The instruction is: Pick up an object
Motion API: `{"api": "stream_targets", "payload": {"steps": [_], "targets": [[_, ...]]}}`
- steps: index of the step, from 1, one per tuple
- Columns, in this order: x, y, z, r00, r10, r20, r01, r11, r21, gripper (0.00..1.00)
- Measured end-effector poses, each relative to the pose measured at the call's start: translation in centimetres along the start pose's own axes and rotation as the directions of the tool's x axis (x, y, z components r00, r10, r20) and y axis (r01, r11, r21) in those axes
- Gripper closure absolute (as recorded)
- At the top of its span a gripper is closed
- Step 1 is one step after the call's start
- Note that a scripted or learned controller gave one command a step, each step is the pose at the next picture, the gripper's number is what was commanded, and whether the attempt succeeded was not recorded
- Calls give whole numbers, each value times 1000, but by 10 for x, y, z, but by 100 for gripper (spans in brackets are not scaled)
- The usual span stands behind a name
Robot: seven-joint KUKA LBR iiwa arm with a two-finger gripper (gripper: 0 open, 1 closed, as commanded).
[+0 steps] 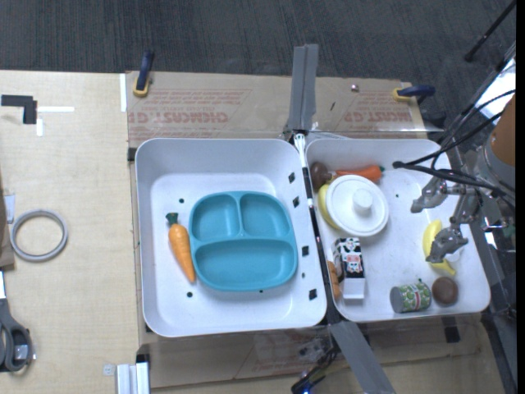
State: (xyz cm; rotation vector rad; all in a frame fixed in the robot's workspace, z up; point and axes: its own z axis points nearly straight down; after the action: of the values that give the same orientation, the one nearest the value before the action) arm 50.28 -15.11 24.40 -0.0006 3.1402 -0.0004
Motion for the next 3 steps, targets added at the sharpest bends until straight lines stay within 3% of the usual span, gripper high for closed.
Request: {"api": "stream_targets", "payload": {"steps": [1, 2, 3], "targets": [[-8, -71, 135, 992, 124, -1, -124, 992, 0, 0], [-11, -69, 125, 993, 118, 4, -118, 993, 1, 100], [-64, -65, -18, 990, 143, 5, -143, 990, 1, 100]]}}
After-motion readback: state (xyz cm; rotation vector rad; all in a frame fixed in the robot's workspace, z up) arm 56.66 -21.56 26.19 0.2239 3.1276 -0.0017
